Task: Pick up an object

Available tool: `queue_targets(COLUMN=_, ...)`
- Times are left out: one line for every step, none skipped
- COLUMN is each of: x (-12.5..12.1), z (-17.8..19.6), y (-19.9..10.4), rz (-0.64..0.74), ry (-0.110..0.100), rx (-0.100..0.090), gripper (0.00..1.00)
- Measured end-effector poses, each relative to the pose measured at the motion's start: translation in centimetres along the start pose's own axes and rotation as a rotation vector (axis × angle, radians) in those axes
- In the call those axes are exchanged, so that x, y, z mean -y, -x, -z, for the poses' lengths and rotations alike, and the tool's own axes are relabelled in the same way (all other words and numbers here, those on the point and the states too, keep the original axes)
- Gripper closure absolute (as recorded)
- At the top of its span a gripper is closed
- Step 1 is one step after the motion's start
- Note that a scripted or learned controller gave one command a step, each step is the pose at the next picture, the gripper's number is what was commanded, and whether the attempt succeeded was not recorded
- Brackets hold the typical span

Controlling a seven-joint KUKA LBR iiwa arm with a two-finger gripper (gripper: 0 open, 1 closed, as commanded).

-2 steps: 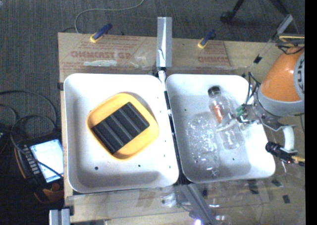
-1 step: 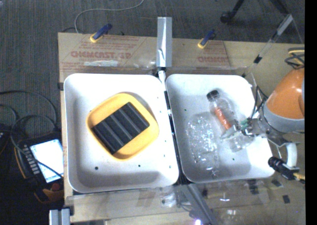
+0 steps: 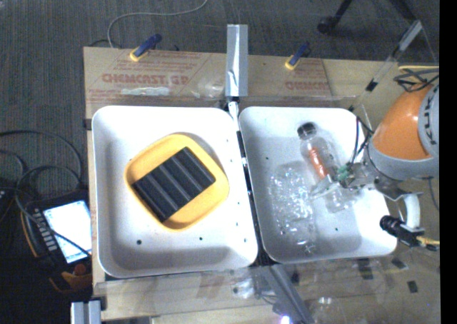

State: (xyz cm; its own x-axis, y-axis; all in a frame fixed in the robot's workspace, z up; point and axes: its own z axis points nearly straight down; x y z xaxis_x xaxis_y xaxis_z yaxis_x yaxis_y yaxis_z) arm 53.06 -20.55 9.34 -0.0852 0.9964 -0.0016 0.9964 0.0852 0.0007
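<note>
I see clear plastic bottle (image 3: 319,151) near right bin (image 3: 285,124) back edge: light, slippery, crushable; I'd grab mid-body. Gripper (image 3: 348,176) beside it, state unclear.

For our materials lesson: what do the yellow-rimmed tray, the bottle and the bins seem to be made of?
Tray: probably matte plastic or rubber, its yellow rim smooth, its black centre ribbed.
Bottle: likely clear plastic; see-through, with a dark cap.
Bins: apparently moulded white plastic, smooth with rounded corners.

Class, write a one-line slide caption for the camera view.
Arm reaches over the right bin near a clear bottle and crumpled plastic; a yellow-rimmed black object fills the left bin.
</note>
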Motion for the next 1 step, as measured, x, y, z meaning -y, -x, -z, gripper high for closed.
queue_targets(x=0.04, z=0.84, y=-0.05, rz=0.000, ry=-0.002, rx=-0.002, gripper=1.00)
